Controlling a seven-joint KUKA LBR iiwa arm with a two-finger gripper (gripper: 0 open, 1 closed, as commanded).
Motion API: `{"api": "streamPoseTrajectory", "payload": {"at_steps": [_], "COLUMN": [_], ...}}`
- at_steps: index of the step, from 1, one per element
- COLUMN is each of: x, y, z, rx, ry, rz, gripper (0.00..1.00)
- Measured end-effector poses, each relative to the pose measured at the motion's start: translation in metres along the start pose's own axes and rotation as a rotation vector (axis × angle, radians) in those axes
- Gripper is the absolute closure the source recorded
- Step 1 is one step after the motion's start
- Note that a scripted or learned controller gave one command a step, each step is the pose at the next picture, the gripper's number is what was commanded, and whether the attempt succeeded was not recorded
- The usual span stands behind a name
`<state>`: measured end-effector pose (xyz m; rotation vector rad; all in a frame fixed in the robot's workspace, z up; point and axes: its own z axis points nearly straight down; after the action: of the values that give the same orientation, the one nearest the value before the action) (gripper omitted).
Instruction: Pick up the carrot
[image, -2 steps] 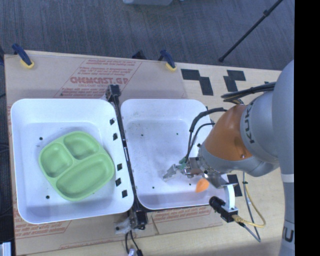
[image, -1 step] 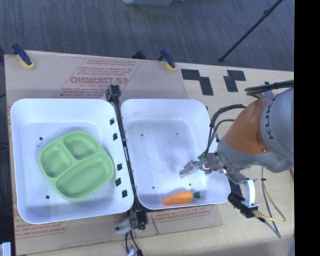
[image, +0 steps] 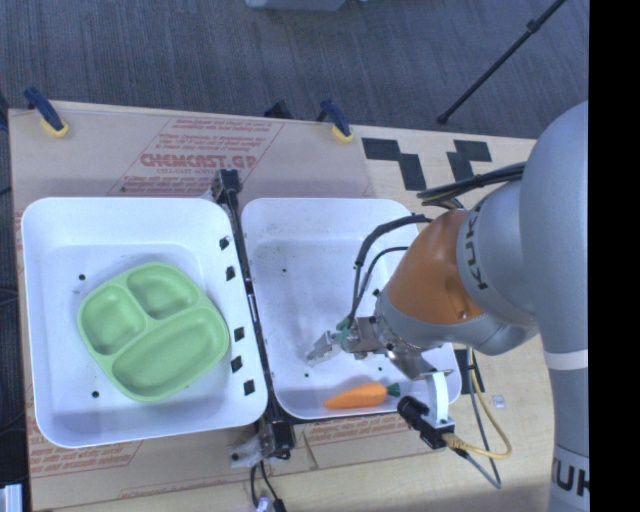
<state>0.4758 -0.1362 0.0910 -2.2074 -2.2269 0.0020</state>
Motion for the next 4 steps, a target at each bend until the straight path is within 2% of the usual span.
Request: {"api": "streamPoseTrajectory", "payload": {"at_steps": [1, 2, 3, 4], "x": [0.043, 0.015, 0.024, 0.009], "y": [0.044, 0.081, 0.092, 0.143], "z": [-0.038, -0.001, -0.001, -0.002], "rx": [-0.002, -0.002, -0.003, -0.003], "ry": [-0.001, -0.002, -0.002, -0.002], "rz": [0.001, 0.004, 0.003, 0.001], "gripper": [0.00, 0.00, 0.00, 0.00]}}
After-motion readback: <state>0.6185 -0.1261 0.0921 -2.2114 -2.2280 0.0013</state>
